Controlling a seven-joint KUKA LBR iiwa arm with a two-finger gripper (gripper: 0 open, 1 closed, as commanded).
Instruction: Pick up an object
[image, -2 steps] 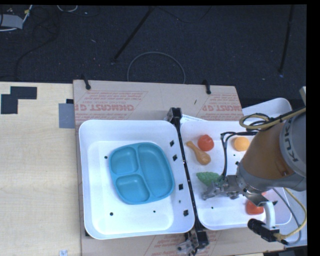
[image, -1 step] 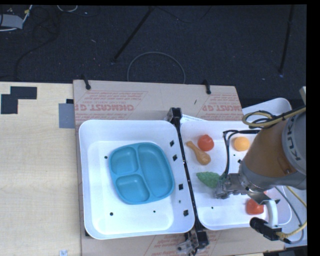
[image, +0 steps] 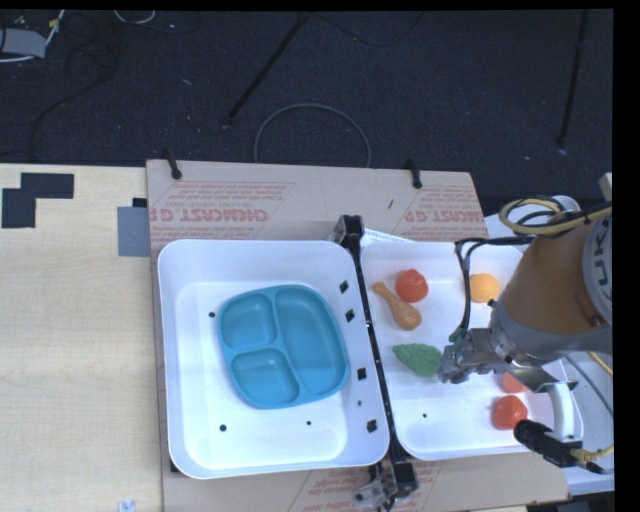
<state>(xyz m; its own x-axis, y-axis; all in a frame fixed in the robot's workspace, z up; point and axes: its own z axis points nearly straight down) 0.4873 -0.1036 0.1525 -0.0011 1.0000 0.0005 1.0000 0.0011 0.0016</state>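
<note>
The green leafy piece (image: 418, 357) lay on the floor of the right-hand bin (image: 440, 440), a flattish shape with its long axis running from about ten o'clock to four o'clock. And right there at its three o'clock edge sat the gripper (image: 452, 367), low over the bin floor, touching or very nearly touching the leaf's near end. Whether the tool was spread or pinched could not be told; it was a dark blur under the wrist, and nothing showed clearly held in it.

So the relation that mattered: the leaf lay at nine o'clock from the gripper, just beside it, its long axis pointing roughly toward the tool. By my reading, a grab would call for a short shift toward nine o'clock, closing across the narrow width.

Further out, a tan drumstick-shaped piece (image: 398, 306) lay at twelve o'clock of the leaf, with a red tomato-like ball (image: 411, 286) touching its upper end. An orange ball (image: 483, 288) sat at two o'clock, near the arm (image: 545, 295). A second red piece (image: 508, 411) rested at five o'clock. Well apart at nine o'clock, the left bin (image: 190, 440) held a blue divided plate (image: 283, 345).
</note>
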